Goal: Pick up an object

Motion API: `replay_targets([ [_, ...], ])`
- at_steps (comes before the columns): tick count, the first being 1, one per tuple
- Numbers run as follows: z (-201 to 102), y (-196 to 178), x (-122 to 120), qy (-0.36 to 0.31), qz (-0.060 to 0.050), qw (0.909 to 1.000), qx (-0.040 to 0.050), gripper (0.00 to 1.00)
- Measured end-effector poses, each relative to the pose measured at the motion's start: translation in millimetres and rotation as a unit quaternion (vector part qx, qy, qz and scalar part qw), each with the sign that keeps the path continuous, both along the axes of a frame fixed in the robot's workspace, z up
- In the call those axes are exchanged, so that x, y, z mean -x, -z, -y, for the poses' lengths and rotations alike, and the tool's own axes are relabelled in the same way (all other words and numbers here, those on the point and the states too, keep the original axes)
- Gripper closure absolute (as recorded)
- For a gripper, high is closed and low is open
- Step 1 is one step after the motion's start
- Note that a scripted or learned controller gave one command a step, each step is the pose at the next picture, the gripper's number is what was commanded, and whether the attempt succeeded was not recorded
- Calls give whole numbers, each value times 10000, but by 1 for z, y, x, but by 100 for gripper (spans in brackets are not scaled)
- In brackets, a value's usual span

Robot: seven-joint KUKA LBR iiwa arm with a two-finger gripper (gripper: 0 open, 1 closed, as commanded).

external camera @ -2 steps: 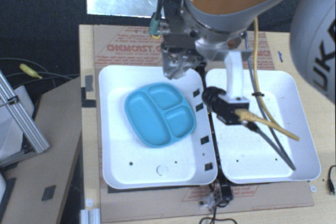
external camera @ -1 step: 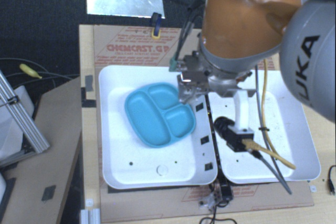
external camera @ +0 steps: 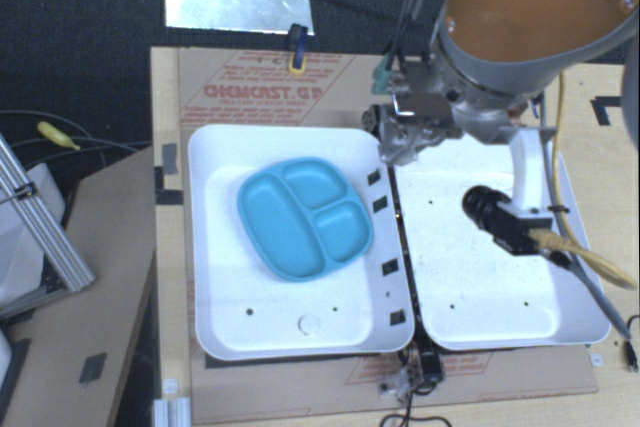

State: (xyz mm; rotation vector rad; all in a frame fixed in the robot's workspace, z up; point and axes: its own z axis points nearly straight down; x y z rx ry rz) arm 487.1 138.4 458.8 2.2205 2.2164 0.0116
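A light blue divided plate (external camera: 303, 215) with three compartments lies flat in the middle of the left bin (external camera: 215, 315). My gripper (external camera: 398, 145) hangs over the back end of the ridge between the two bins, to the right of the plate and apart from it. The grey wrist and orange band above cover much of it. I see nothing held under it.
The right bin (external camera: 480, 315) lies under the arm, which hides its back part. Black clips (external camera: 385, 235) line the ridge between the bins. A small pale round mark (external camera: 308, 323) sits near the left bin's front rim. Cardboard lies under both bins.
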Motion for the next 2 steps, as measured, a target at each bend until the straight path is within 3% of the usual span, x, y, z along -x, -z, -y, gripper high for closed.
replay_targets([
  [1, -22, 1, 0, -31, -26, 10000, 1, 100],
  [2, -21, -10, -1, -43, -17, 10000, 0, 100],
])
